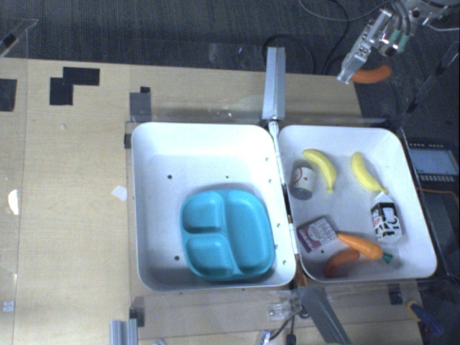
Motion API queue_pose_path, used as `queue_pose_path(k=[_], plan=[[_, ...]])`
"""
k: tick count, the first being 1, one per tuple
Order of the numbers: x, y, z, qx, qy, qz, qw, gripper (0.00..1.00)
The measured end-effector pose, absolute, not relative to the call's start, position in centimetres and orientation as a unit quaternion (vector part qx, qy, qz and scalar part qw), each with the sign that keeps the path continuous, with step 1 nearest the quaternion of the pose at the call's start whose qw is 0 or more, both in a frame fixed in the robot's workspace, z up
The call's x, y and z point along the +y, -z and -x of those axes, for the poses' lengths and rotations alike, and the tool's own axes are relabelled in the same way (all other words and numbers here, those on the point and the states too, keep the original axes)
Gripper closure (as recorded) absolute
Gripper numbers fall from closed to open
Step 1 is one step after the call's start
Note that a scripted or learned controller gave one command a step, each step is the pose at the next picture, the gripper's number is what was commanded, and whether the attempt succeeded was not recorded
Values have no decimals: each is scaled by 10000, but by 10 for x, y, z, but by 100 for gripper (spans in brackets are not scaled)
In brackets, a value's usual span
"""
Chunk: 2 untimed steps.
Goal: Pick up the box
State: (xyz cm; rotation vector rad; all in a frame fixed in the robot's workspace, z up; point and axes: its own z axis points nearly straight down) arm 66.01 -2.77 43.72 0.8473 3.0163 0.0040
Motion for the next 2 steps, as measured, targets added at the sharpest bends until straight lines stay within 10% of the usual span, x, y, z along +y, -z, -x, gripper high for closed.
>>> queue_pose_path(k=[2], plan=[[-1,-438,-662,9837,-13,-1799,53,100]])
